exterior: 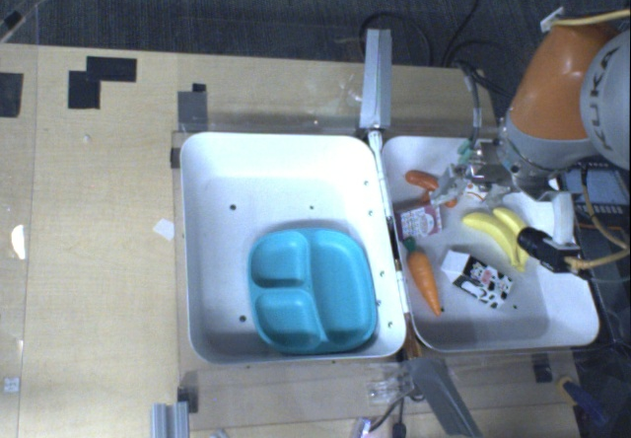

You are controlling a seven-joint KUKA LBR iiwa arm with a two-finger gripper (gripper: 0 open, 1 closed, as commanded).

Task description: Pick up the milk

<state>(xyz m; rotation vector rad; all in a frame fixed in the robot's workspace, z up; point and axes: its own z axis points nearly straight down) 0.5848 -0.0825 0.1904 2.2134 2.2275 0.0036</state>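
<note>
Sitting in my left bin [197, 229]: a blue sectioned tray [313, 290], toward the near side. Lying in my right bin [572, 328]: a carrot [425, 280] by the dividing wall, bananas [501, 234] mid-bin, a small orange-red item [422, 180] toward the far end.

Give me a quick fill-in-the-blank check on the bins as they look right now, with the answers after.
1. The blue divided tray lies in the ____ bin.
2. The carrot is in the right bin, close to its ____ wall.
3. The yellow fruit beside the gripper is a bunch of ____.
4. The milk, a white carton, lies just below the ____.

Missing words: left; left; bananas; bananas
</note>
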